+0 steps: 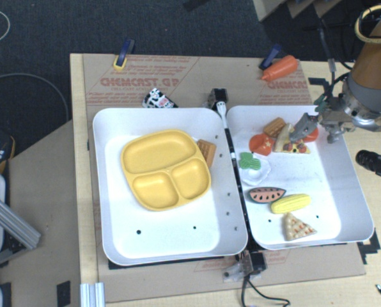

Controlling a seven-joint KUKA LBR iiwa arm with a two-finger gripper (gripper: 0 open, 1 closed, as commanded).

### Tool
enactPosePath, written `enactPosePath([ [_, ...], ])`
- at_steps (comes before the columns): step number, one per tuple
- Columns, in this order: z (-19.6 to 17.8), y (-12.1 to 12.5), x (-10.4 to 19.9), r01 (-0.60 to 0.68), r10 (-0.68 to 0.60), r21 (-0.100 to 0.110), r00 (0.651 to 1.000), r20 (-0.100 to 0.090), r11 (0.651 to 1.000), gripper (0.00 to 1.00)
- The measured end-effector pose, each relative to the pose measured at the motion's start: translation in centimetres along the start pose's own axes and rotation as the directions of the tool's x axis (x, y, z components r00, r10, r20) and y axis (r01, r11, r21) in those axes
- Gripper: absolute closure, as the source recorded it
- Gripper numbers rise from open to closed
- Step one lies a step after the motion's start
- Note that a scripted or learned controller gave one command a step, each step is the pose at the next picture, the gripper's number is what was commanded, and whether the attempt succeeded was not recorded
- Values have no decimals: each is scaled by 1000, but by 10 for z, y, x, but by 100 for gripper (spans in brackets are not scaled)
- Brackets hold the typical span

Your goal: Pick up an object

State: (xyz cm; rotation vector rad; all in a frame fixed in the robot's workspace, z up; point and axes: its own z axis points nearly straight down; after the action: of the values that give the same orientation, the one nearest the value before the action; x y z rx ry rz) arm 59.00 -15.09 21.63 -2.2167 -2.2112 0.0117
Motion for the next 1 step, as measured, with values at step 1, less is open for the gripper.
enactPosePath([
  [1,-8,3,0,3,-3,-14,1000,2,1000,0],
])
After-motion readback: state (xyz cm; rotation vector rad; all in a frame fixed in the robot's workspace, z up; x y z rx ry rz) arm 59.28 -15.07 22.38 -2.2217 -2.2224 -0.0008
